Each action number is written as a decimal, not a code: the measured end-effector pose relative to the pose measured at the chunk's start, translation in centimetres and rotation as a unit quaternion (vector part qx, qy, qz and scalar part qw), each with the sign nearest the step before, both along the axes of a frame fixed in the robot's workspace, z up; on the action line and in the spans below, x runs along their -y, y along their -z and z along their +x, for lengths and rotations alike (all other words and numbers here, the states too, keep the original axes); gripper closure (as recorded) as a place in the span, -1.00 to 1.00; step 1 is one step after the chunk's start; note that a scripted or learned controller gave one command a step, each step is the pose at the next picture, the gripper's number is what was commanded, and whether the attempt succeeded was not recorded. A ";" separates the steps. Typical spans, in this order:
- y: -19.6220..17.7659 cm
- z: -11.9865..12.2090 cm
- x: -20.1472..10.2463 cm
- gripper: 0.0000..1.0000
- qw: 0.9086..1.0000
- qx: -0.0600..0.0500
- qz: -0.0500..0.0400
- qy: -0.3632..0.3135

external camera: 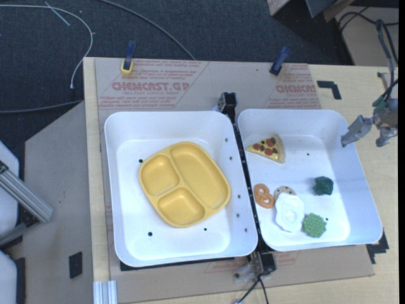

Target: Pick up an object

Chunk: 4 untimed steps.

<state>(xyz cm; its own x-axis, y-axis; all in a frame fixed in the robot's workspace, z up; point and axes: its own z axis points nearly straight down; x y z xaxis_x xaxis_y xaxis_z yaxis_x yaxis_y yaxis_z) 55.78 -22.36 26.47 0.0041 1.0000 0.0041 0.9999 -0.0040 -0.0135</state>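
Pincer (369, 133) sits at the 3 o'clock edge of the view, over the right rim of the right bin (354, 170), fingers spread, nothing between them. One grey finger (355, 130) points toward 9 o'clock.

Objects all lie in the right bin, apart from the pincer: pizza slice (267, 148) toward 9 o'clock of it, dark green broccoli (323, 185) toward 7 o'clock, nearest. Further toward 7 o'clock: pretzel (264, 196), fried egg (289, 211) touching a cookie (285, 190), and a light green broccoli (314, 225) just beside the egg.

Left bin (126, 138) holds a yellow divided plate (183, 183), tilted, in its middle.

Bins rest on a cardboard sheet (164, 84) with red print, held by blue clamps (129, 57) at 12 o'clock, on a pale wood bench (57, 189). Dark carpet (190, 18) behind, with thin cables (76, 18).

Only the wrist end of the arm is visible, at the right edge.
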 end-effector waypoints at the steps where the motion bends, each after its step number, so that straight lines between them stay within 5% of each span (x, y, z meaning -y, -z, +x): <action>1: -0.7 0.2 -0.1 -1.00 1.000 0.007 -0.002 -0.002; 4: 12.6 0.3 -1.3 -1.00 1.000 0.004 -0.001 -0.002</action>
